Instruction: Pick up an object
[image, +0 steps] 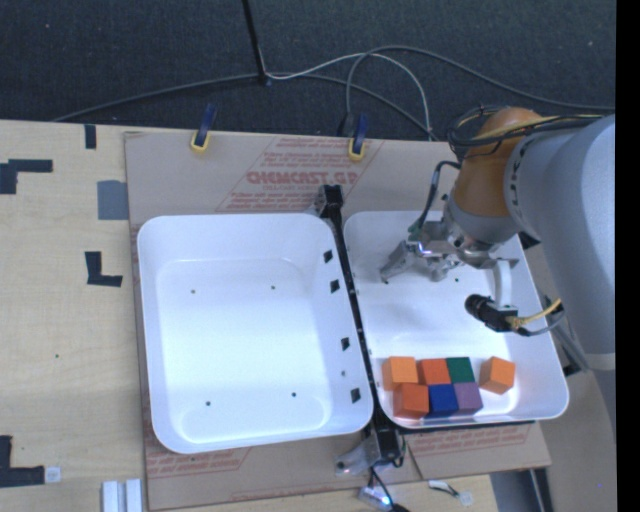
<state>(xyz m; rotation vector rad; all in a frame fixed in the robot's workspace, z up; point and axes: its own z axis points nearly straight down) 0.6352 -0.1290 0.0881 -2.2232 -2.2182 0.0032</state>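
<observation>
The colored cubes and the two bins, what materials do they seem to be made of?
The colored cubes look like painted wood or matte plastic: flat, solid colors with no glare; which one is unclear. The bins look like thin molded plastic: glossy white, rounded corners, soft highlights.

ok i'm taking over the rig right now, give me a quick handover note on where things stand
Gripper: over the far part of the right bin, nothing seen between its fingers; open or shut is unclear.
Blocks: all clustered at the right bin's near edge: three orange blocks, a green block, a blue block and a purple block.
Done: nothing picked yet.
Left: move to the cluster, grasp one block, lift.
</observation>
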